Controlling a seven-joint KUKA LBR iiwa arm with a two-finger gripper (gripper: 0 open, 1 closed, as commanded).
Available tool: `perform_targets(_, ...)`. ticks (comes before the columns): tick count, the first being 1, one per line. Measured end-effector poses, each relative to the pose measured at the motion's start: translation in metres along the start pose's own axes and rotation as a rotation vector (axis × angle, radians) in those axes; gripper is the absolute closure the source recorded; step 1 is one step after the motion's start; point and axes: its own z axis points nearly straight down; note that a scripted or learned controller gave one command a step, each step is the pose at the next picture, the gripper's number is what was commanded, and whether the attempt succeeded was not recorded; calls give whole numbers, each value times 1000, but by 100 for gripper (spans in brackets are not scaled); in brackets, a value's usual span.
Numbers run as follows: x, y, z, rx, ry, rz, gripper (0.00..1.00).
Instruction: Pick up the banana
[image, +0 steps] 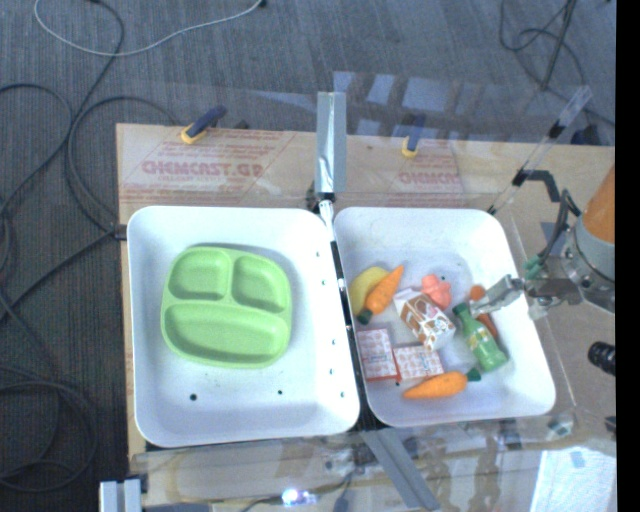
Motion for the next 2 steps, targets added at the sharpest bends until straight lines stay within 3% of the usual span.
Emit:
perform_targets(1, 78, 70, 83, 2, 0, 172, 0)
perform_targets(2, 87, 98, 127, 0, -5, 126, 0)
